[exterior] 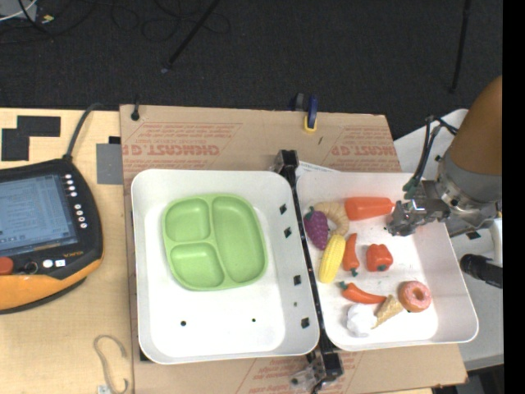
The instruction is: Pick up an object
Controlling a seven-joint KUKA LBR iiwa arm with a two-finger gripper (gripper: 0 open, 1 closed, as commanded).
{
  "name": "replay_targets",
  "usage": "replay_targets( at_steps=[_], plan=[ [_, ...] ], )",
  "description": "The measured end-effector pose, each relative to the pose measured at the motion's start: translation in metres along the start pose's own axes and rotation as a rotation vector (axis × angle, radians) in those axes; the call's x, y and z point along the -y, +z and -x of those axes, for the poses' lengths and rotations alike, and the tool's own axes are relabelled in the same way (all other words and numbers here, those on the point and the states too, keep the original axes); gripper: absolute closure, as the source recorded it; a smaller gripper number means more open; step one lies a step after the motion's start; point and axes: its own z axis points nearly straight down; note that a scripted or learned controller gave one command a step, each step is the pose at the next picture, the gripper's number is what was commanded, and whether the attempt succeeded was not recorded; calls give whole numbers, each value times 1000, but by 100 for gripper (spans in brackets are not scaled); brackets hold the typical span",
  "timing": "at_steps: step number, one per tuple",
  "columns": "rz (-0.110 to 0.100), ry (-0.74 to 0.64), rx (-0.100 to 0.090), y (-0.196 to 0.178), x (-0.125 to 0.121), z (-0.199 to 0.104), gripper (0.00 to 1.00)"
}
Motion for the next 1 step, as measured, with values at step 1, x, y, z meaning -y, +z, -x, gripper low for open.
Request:
replay_targets(
  at_steps=[1],
  plan=[
    [-1,-1,-1,10,28,-48,100]
  ],
)
